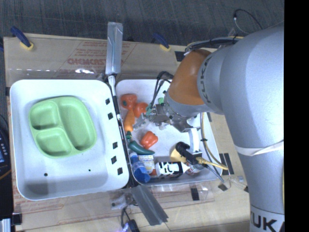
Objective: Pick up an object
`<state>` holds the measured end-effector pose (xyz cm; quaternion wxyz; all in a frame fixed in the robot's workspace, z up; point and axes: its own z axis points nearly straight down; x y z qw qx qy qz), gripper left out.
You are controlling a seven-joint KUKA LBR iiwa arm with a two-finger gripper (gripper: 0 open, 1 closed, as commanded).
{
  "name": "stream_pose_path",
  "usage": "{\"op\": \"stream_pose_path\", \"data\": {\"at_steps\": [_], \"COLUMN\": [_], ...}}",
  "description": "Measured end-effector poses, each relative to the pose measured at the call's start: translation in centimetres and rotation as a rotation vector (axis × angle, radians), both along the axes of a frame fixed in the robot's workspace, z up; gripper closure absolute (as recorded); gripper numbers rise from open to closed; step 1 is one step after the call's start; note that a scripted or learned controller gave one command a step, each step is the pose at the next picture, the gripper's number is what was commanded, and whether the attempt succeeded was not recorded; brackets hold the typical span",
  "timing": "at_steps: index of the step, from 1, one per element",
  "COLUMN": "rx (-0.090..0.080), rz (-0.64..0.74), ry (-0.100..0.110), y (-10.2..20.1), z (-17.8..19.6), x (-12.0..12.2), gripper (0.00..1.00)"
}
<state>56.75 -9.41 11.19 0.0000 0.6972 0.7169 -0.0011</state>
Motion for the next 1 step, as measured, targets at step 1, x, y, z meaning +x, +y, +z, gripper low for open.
{"op": "stream_pose_path", "data": {"at_steps": [1], "rx": [0.004], "rz": [0.338], "ry": [0.002], "y": [0.15], "z": [-2.09], "x": [-4.61], "gripper": [0.00]}}
